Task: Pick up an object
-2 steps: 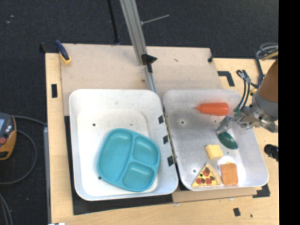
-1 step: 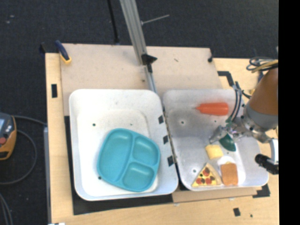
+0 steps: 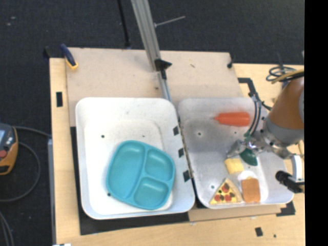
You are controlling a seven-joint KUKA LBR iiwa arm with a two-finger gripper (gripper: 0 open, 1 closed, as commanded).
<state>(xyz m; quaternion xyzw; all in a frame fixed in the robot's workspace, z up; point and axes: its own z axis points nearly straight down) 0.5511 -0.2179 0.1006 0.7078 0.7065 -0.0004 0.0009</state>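
Wooden bench (image 3: pixel 118 76) on dark carpet, two white bins side by side. Aluminium extrusion post (image 3: pixel 147 29) rises from the bench's far edge, between the bins. Blue-handled clamp (image 3: pixel 68 56) at the bench's far left corner.

Left bin (image 3: pixel 102 117): teal divided plate (image 3: pixel 141 174) toward its near edge, nothing else in it.

Right bin (image 3: pixel 205 122): orange carrot-like piece (image 3: pixel 233 118) near the far edge, lying across. Yellow block (image 3: pixel 234 165) mid-right, with a small dark green piece (image 3: pixel 249 158) touching its right side. Pizza slice toy (image 3: pixel 225 192) and tan bread-like piece (image 3: pixel 250 189) side by side at the near right corner.

Arm (image 3: pixel 287 111) comes in over the right bin's right edge, wrist angled down and left. Gripper (image 3: pixel 245 148) sits low just above the yellow block and green piece; fingers look partly spread, nothing clearly between them. Can't tell contact with the green piece.
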